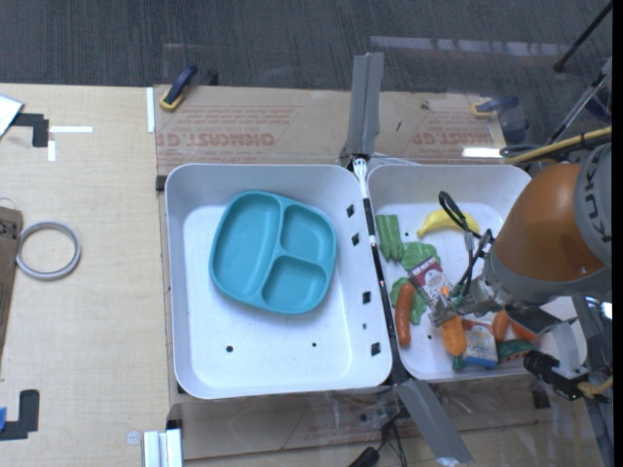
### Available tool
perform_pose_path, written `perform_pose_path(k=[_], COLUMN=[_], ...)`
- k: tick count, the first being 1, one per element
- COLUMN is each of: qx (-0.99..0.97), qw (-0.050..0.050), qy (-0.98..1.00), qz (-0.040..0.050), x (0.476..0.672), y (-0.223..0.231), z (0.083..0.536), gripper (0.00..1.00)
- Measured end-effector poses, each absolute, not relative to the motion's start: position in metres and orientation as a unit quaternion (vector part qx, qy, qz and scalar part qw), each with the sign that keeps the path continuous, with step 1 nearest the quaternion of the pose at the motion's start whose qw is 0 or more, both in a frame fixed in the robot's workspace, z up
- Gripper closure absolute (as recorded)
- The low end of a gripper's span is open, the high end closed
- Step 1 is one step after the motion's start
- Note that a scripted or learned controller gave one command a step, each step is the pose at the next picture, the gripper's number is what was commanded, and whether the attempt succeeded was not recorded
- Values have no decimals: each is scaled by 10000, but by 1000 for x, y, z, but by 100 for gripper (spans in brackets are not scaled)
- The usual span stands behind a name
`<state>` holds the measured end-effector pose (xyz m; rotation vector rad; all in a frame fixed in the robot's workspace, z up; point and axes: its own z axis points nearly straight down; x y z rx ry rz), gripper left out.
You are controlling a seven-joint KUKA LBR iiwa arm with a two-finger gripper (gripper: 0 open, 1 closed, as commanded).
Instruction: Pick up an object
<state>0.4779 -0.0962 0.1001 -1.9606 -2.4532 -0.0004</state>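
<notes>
My gripper point(446, 307) is down low in the right bin point(458, 185), among a pile of toy foods. Right below it lies an orange piece point(454, 337) beside a small printed packet point(480, 346). To its left an orange carrot point(403, 316) lies lengthwise. A red and white wrapper point(429, 280) sits just above the gripper. Farther back are a long green vegetable point(389, 236), a green leafy piece point(420, 256) and a yellow banana point(447, 224). The arm's orange band point(550, 227) hides the bin's right part.
The left bin point(195, 339) holds a teal divided plate point(274, 252). A ridge point(368, 261) separates the two bins. A roll of tape point(46, 249) lies on the wooden bench at the left. A dark cable point(453, 207) curls over the banana.
</notes>
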Motion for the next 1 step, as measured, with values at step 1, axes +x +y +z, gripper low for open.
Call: perform_pose_path(k=[1], qx=[-6423], qw=[4], qy=[-7664], qz=[14], x=[556], y=[3], z=[216], gripper=[100])
